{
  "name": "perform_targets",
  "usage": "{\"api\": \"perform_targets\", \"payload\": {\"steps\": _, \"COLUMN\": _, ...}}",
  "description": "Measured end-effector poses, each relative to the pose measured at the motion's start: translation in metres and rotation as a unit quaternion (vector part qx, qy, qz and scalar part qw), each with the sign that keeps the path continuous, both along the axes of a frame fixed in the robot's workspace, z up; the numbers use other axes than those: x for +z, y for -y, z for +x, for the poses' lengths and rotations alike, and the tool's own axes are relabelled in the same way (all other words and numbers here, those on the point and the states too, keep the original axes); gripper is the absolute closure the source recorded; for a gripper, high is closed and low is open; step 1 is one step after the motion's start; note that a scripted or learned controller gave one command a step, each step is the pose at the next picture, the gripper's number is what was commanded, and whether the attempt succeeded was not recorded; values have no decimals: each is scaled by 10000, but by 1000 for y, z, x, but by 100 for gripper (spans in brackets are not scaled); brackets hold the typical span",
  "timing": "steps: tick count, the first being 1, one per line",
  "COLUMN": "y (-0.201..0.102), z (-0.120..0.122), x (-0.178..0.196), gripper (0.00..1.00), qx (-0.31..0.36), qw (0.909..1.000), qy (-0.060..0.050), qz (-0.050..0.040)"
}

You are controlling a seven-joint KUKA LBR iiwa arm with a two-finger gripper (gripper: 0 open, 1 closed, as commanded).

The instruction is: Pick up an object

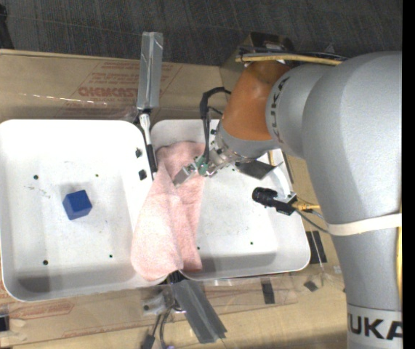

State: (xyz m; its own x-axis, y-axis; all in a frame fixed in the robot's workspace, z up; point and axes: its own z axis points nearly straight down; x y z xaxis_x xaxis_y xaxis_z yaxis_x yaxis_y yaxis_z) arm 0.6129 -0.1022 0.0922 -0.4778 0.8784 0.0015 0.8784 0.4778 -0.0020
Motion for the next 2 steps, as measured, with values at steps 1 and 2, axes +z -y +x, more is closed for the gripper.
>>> {"api": "perform_targets", "payload": {"steps": 1, "y": 21, "z": -29, "x": 83, "gripper": 0, "qx": -1150, "qw": 9934, "qy": 10, "qz": -11}}
{"api": "perform_targets", "payload": {"steps": 2, "y": 16, "z": -36, "x": -1, "gripper": 0, "qx": -410, "qw": 9992, "qy": -8, "qz": 0}}
